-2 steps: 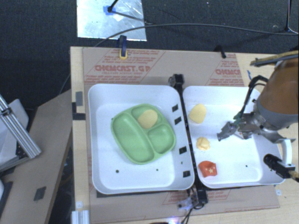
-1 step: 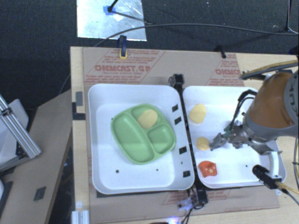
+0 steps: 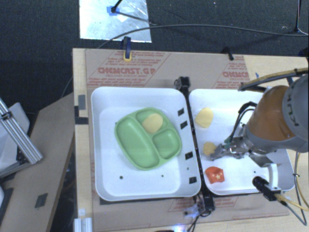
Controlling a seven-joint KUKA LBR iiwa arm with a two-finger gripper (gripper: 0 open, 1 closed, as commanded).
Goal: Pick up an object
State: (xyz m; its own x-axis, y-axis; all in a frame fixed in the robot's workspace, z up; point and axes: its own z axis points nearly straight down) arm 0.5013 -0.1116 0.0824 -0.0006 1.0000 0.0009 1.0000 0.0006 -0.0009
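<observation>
Likely a robotics lab, taped cardboard bench (image 3: 159, 64), aluminium framing (image 3: 19, 134), loose cables (image 3: 193, 28)

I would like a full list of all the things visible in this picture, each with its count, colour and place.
bins: two, white, side by side on the bench.
divided plate: one, green, in the left bin.
yellow piece on plate: one, pale yellow, in the plate's upper compartment.
upper yellow piece: one, yellow, upper left of the right bin.
lower yellow piece: one, yellow, right bin, just left of the tool.
red object: one, red, lower left of the right bin.
board: one, brown, printed red, under the bins.
foil sheet: one, silver, on dark floor above.
arm: one, grey and orange, over the right bin.
tool: one, dark, beside the lower yellow piece.
</observation>
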